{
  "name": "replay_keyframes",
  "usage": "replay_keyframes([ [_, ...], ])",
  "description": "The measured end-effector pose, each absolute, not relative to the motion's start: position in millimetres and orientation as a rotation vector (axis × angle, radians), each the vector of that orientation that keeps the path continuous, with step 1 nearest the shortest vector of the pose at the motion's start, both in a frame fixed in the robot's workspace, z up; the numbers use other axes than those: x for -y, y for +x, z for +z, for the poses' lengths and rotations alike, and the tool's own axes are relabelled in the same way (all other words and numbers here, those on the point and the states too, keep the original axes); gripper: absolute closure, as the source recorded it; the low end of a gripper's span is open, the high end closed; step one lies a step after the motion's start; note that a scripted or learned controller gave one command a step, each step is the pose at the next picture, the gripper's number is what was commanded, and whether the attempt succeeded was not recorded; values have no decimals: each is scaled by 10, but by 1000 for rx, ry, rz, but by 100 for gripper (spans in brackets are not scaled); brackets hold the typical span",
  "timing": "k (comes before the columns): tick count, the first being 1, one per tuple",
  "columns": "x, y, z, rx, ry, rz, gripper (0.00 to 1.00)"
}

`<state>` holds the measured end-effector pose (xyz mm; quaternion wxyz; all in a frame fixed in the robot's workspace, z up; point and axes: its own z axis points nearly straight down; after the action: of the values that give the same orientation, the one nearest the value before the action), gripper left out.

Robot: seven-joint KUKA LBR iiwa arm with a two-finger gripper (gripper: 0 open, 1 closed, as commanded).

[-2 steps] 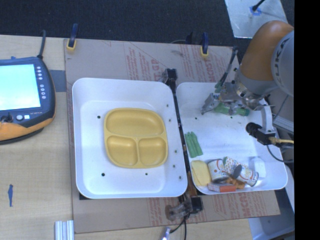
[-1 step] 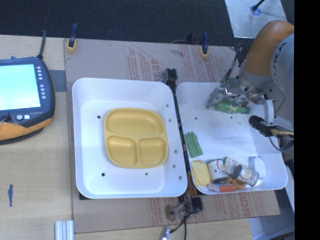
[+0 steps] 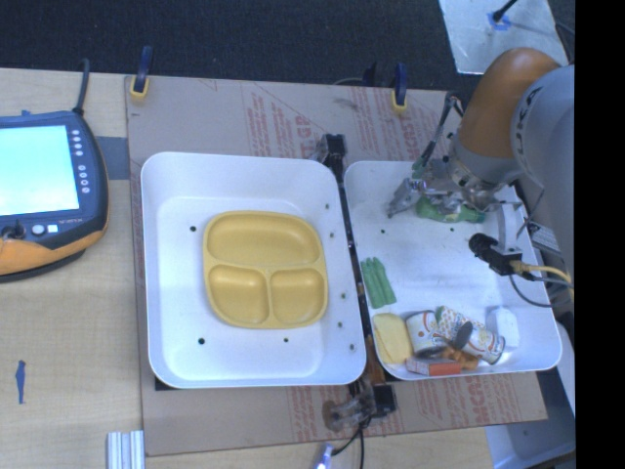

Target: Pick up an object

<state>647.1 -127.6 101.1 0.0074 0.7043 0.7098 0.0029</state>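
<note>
Over the far end of the right bin (image 3: 547, 355), my gripper (image 3: 422, 195) hung low above the white floor, my grey arm (image 3: 547, 115) and its orange band (image 3: 508, 91) coming down from beyond that bin's far corner. Whether the gripper was apart or together I could not tell; the metal parts blurred into one another. Just beside the gripper, toward the right bin's outer wall, lay a green object (image 3: 439, 209), touching or nearly touching the gripper; I could not make out anything clamped in it.

Along the right bin's inner wall, around its middle, lay a green ridged piece (image 3: 377, 281). At the right bin's near end sat a cluster: a pale yellow block (image 3: 392, 338) against the inner wall, a patterned cup (image 3: 430, 328) on its side next to it, an orange item (image 3: 444, 366) against the near wall, and a small white object (image 3: 503, 322) toward the outer wall.

Beside the right bin, across the shared edge, stood the left bin (image 3: 176, 262) with a yellow divided tray (image 3: 265, 268) at its middle. Well beyond the left bin, away from the right bin, a control pendant (image 3: 44, 189) with a lit screen rested on the surface (image 3: 68, 360).
</note>
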Motion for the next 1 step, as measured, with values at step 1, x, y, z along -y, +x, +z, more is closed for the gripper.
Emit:
replay_keyframes([
  [1,1521,6636,1032,-2224,2205,22,0],
])
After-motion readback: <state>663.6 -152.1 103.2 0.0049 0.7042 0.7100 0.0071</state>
